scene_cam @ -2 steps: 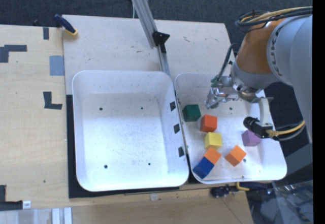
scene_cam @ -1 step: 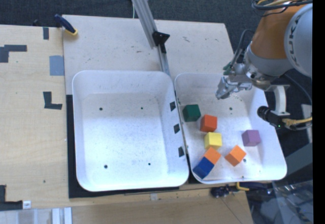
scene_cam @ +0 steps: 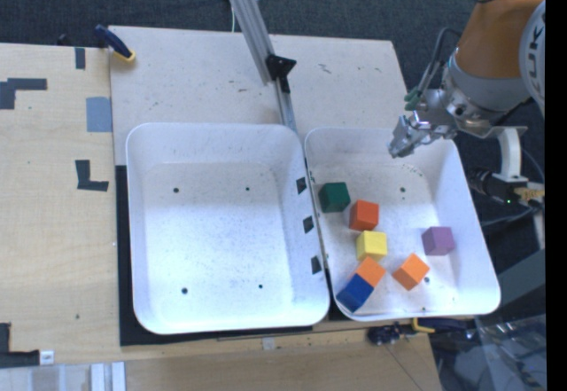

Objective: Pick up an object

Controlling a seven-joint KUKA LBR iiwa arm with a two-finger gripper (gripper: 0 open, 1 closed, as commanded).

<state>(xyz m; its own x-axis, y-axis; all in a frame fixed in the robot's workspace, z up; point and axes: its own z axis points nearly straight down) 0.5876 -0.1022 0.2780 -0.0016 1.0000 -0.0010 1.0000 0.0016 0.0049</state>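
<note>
Impossible to tell whether gripper (scene_cam: 400, 146) is clenched or released. Hovers over right bin's (scene_cam: 469, 230) bare far corner, probably staging a descent. Nearest target at seven o'clock: green cube (scene_cam: 334, 197), heading a loose cluster with purple cube (scene_cam: 438, 240) at five.

camera: one, fixed overhead | slanted down | both bins (scene_cam: 133, 150) in frame

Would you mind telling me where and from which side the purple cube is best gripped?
Probably from straight above, closing on two opposite side faces of the purple cube. It sits apart from the other blocks, with bare bin floor all round; the nearest, an orange cube, lies clear of it. The right bin's wall is close on one side, so fingers set along the wall may fit better. The gripper is above the bin's far end.
</note>
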